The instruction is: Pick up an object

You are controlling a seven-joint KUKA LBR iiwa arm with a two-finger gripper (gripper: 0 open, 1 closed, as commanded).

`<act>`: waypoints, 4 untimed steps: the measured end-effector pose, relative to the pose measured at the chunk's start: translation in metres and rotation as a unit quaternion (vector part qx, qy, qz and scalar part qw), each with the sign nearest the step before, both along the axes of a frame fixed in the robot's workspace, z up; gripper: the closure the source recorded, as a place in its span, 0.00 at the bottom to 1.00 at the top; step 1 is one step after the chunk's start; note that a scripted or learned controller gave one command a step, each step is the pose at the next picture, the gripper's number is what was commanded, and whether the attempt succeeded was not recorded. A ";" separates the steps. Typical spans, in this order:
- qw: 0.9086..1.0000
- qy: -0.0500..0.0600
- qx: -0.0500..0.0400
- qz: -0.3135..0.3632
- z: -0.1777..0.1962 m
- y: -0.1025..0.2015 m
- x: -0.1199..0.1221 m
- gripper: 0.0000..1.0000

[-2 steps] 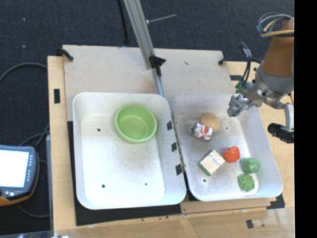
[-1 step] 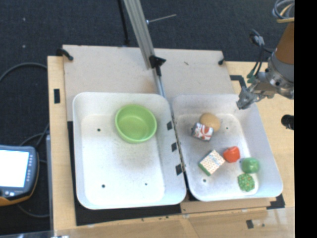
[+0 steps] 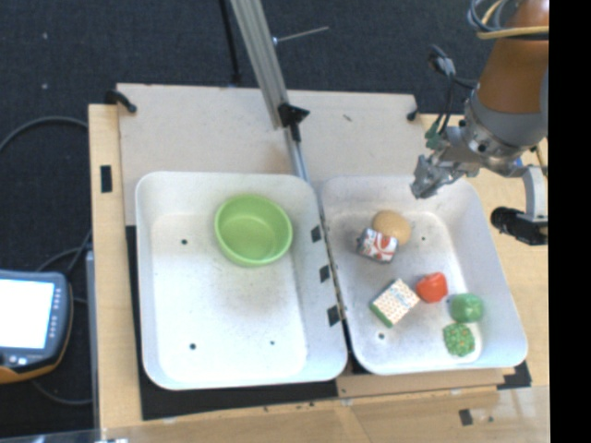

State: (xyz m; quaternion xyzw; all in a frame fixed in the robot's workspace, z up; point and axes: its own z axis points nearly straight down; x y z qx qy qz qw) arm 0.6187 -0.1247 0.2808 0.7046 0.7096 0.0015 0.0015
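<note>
A wooden bench [image 3: 109, 275] seen from above at a slant carries two shallow white bins side by side. The left bin [image 3: 185, 340] holds a single lime-green bowl [image 3: 254, 231] near its upper middle, standing upright. The right bin [image 3: 494, 275] holds a loose cluster of small items.

A grey robot arm [image 3: 512, 72] with an orange upper section reaches in from the right, and its gripper [image 3: 427, 185] hangs over the right bin's upper rim, near the top edge and apart from every item. Whether its tip is spread or closed cannot be told at this size; nothing shows held in it.

Below and left of the gripper, a tan rounded object [image 3: 392, 224] (perhaps a toy bread roll) touches a red-and-white crumpled packet [image 3: 376, 245]. Lower down lies a small tilted box [image 3: 395, 302] with green edges, just beside a red toy [image 3: 431, 288]. Two green lumpy toys sit at the bin's lower right, the upper green toy [image 3: 466, 307] and the lower green toy [image 3: 459, 339].

The pick seems to be at the approach stage, with no object yet chosen by contact. The nearest candidate is the tan object; reaching it would likely call for travel inward and down, centred to avoid nudging the packet touching it.
</note>
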 end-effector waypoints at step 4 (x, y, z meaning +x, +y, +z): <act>1.000 0.003 0.000 -0.001 -0.039 0.203 0.025 1.00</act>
